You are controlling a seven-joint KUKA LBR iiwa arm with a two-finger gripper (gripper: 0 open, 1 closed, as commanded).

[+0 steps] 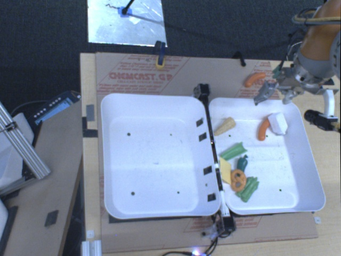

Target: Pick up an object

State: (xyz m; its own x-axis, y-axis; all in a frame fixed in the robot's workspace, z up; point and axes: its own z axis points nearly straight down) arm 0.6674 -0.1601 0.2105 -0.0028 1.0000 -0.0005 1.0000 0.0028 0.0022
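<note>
The right bin (298, 196) holds several small toy foods. A white block (277, 123) lies beside an orange sausage (263, 129) near the bin's back right. A tan piece (224, 125) rests by the divider. Further forward is a cluster: a green pod (233, 151), a teal piece (243, 161), a yellow wedge (225, 169), an orange ring (238, 180) and a green bundle (249, 189). My gripper (277, 95) hangs over the bin's back rim, above and behind the white block. It is open with nothing between its fingers.
A second orange sausage (254, 79) lies outside the bins on the cardboard, just left of the gripper. The left bin (117, 196) sits beside the right one, joined by a black hinge strip (209, 143). A blue and yellow clamp (159, 55) stands at the back.
</note>
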